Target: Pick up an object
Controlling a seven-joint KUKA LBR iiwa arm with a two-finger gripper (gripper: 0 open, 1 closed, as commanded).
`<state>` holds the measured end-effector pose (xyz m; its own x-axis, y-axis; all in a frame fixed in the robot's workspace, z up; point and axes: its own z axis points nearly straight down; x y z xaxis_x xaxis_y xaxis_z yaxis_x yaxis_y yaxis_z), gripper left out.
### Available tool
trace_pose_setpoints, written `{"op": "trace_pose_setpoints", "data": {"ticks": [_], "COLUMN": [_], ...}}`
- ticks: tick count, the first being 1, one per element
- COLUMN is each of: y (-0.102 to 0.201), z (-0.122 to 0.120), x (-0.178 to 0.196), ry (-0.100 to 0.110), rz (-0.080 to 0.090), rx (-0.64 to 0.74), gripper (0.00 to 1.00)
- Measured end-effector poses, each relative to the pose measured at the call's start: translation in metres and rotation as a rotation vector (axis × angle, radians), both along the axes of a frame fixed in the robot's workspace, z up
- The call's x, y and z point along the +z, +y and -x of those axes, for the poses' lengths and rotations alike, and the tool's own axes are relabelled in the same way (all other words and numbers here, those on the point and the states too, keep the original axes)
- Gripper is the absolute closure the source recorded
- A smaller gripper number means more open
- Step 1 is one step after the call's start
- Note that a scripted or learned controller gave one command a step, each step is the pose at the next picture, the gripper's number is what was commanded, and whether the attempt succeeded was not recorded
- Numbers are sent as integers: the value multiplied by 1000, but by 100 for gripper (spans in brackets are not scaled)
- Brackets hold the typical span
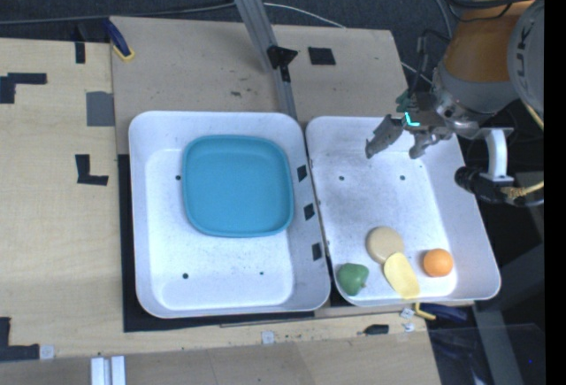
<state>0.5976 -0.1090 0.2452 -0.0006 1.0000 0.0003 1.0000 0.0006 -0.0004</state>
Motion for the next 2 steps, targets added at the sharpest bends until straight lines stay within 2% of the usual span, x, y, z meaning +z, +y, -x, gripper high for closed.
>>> {"op": "trace_pose_setpoints", "data": {"ticks": [1, 2], "y": [0, 4], "z": [0, -5], "x": [0, -59], "ry": [0, 2], "rz": [0, 0], "rx": [0, 0], "gripper": [0, 0]}}
